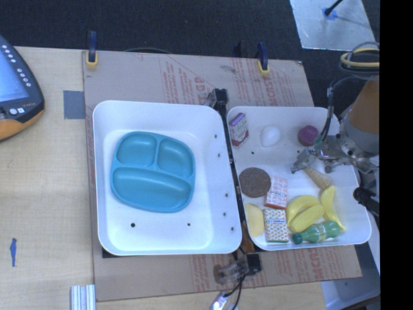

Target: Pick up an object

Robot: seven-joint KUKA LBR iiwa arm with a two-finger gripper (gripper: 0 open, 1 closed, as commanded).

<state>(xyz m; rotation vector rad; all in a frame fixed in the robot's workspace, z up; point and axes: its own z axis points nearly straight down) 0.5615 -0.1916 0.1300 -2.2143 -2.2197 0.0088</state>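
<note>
— White plastic, both bins; what sits in the left bin (106,173)?

— One blue divided plate (153,171), three compartments, lying flat toward the left half of that bin. Nothing rests on it.

— And the right bin (284,115)?

— That holds the small things. Along its far side: a little carton (238,127) with a red and white face, standing near the shared wall, then a white ball-like piece (270,135), then a purple round piece (308,134). In the middle, a brown disc (255,181) lies flat. Just beside it, to the near right, a red and white packet (277,192), and below that a second printed packet (275,224). A pale yellow wedge (255,219) lies against the near left of the bin.

— The yellow cluster?

— Bananas (304,211) and another yellow piece (329,199), touching each other, with a green bottle (316,234) lying on its side along the near rim.

— Where is the arm?

— Reaching in from the right, its orange band at the edge. The gripper (317,159) hangs low over the right side of the right bin, between the purple piece and the bananas. A tan stick-like thing (317,176) lies right at its tip, possibly touching; the view is too coarse there to be sure.

— The fingers?

— They look splayed apart, metal prongs spread to either side, with nothing visibly clamped between them.

— Around the bins?

— Cardboard (187,76) on a wooden table (39,192), clamps at the far edge, and a control pendant (16,86) at far left.
</note>
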